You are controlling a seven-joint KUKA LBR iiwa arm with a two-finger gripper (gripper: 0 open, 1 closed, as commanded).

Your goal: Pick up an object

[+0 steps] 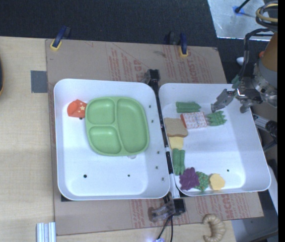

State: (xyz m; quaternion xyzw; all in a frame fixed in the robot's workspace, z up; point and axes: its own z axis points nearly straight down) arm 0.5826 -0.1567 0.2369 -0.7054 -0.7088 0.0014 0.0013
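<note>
Objects for picking lie in the right bin (243, 150): a green leafy piece (216, 118), a red-and-white block (193, 120), a flat green piece (188, 106), a tan slice (175, 127), a yellow cube (176, 142), a green pod (179, 160), purple grapes (188, 177), a small green bunch (203, 180) and a yellow lump (217, 181). The claw (230, 99) hangs over the bin's far right corner, just above the leafy piece, its two fingers spread apart with nothing between them. The left bin (72, 175) holds a green divided plate (117, 125) with a red piece (76, 108) at its left edge. Both bins sit on brown cardboard (107, 59) clipped to a wooden bench (11, 150)
</note>
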